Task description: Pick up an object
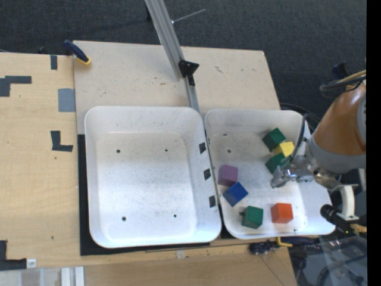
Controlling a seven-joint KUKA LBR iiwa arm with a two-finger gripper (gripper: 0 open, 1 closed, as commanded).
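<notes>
The right bin (238, 124) holds several small blocks: a purple cube (227, 174), a blue cube (236, 193), a green cube (252, 217), an orange cube (282, 213), a green block (274, 139), a yellow block (287, 148) and another green block (275, 161). My gripper (281, 177) hangs low at the bin's right side, just below the yellow and green blocks and above the orange cube. I see nothing between its fingers.
The left bin (95, 124) lies beside the right one, with black clips on the shared rim. A grey metal pole (169, 34) slants in from the top. The arm's orange band (345, 124) sits over the right bin's right edge.
</notes>
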